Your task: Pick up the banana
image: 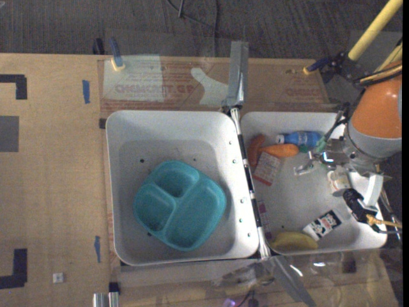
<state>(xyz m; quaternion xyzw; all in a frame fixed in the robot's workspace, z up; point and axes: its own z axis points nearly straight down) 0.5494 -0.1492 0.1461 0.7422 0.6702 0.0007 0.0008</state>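
The yellow banana (294, 240) lies against the near wall of the right bin (291, 206), close to its front left corner. My gripper (317, 161) hangs over the bin's upper right part, below the arm's orange band (382, 112). It is well behind the banana and slightly to its right, and nothing shows in its grip.
In the right bin are a blue bottle (300, 137), an orange item (280, 151), a white and red packet (267, 169) and a black and white carton (327, 224) just right of the banana. The left bin (128, 139) holds a teal divided plate (180, 203).
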